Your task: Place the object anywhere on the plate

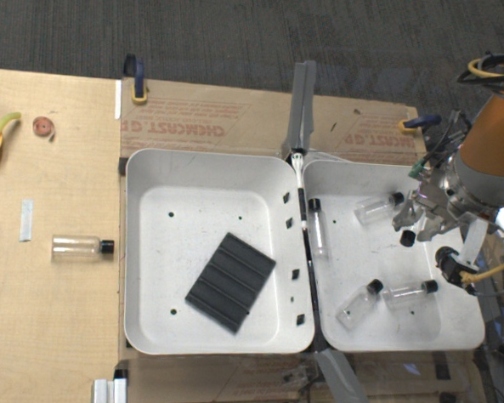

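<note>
So here's where we're at: we judge the job as barely started, nothing is on the plate yet.

Biggest thing first, the table (40,328) is light wood with cardboard under the two white bins. The left bin (152,169) holds the dark ribbed rectangular plate (230,282), lying flat and turned at an angle, a bit below the bin's middle. Nothing is resting on it.

The right bin (380,332) has the clear vials with black caps. We count one lying along the left wall (316,228), one near the upper middle (377,209), and two lower down, (358,302) and (406,292), close to each other. All four are still on the bin floor.

The arm (492,143) comes in over the right bin's upper right corner, and the end effector (423,217) sits just beside the upper vial. We can't tell from this angle whether it's released or clenched, and we see no vial caught in it.

One more vial (81,245) lies out on the table left of the bins, well apart from everything.

So what's left, as we read it: grab a vial, carry it across the divider, set it on the plate.
</note>
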Action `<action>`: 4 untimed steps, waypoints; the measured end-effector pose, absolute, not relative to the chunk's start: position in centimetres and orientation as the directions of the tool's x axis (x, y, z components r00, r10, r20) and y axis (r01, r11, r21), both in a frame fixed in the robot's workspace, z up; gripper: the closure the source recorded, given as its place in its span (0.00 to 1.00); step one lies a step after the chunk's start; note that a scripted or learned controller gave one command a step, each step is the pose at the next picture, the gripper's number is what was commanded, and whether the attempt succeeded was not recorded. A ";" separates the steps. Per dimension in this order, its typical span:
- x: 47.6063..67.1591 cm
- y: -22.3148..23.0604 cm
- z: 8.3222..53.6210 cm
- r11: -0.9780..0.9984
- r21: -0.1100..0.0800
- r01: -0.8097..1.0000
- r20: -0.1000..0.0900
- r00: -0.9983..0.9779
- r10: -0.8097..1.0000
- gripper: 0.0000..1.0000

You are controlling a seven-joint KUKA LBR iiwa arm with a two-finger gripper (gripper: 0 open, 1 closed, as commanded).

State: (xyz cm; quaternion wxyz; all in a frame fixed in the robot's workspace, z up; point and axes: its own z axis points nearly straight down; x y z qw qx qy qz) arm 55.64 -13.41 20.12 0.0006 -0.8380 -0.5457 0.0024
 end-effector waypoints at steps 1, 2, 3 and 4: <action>60.9 -0.2 22.9 -0.364 -0.003 0.931 -0.003 0.364 0.931 1.00; 49.7 5.0 19.0 -0.439 -0.005 0.899 -0.004 0.439 0.899 1.00; 55.5 16.6 18.7 -0.333 -0.003 0.943 -0.005 0.333 0.943 1.00; 55.5 16.6 18.7 -0.333 -0.003 0.943 -0.005 0.333 0.943 0.00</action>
